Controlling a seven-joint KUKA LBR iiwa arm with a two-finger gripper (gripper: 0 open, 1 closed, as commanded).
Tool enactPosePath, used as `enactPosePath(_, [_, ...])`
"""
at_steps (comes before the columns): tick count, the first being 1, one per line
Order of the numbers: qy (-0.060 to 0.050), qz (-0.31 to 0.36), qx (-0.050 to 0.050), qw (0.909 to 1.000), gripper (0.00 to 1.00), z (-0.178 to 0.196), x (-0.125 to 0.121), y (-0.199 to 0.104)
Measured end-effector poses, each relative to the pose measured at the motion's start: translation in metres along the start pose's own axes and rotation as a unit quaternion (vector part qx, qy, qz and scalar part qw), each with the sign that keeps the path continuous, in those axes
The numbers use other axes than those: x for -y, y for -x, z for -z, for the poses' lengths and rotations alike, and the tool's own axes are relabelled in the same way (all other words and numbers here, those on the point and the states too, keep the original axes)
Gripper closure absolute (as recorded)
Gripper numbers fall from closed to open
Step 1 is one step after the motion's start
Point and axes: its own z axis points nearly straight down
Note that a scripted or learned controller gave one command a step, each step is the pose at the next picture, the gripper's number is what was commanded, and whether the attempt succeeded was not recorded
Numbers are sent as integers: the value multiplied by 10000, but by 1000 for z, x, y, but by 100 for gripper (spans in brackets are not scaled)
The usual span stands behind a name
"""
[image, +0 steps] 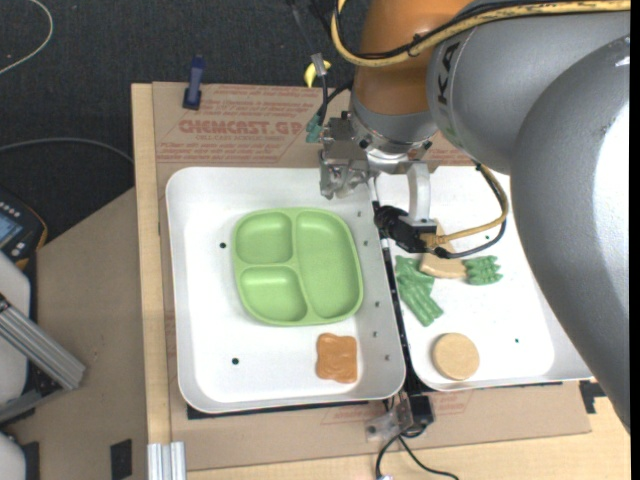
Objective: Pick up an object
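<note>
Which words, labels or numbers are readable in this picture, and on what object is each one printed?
"CHEMCAST G P", red print on the brown board under the white bins; the end of the line is hidden behind the arm.
Smaller red lines above and below it: too blurred to read.
A dark letter on the grey arm: cut off, looks like "K".

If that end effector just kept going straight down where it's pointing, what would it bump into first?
Probably bare floor of the left bin, just behind the green plate. The end effector hangs there, though depth is hard to judge.
</note>
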Motion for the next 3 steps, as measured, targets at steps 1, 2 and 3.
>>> enactPosePath(1, [-1,-2,3,10000,100,19,16,-79])
enactPosePath(2, [18,-26,8,10000,100,56,-13,-120])
enactPosePath(3, [-43,-56,32,10000,100,22,-3,-116])
